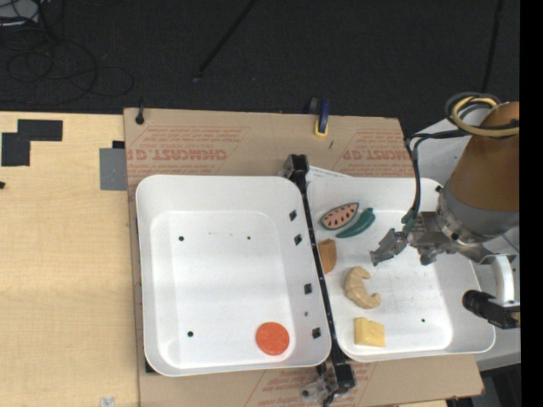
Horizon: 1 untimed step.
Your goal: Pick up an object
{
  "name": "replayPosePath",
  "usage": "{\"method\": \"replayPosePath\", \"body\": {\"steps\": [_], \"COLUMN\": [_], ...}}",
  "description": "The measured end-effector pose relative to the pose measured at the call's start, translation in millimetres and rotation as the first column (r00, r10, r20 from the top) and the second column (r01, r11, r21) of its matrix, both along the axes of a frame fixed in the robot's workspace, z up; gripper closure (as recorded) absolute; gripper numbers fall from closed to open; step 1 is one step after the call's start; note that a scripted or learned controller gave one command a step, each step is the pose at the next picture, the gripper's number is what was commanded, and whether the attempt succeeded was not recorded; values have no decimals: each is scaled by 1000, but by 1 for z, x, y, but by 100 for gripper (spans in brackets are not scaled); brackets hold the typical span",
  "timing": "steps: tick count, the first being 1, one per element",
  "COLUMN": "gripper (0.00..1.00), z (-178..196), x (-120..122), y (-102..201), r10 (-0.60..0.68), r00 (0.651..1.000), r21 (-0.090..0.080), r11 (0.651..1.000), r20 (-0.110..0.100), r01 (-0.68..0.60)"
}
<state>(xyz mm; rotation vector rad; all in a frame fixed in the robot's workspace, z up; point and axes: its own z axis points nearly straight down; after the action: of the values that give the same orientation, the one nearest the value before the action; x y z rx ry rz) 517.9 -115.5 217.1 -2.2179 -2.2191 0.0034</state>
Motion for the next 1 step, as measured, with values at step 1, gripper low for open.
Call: {"method": "replayPosePath", "body": {"steps": [1], "gripper": [0], "z": [-134], "x": [-1], "y": [10], "r10": [0], "r00": [1000], "r21": [-2], "r11": [1000], "r20": [4], "r01": [0]}}
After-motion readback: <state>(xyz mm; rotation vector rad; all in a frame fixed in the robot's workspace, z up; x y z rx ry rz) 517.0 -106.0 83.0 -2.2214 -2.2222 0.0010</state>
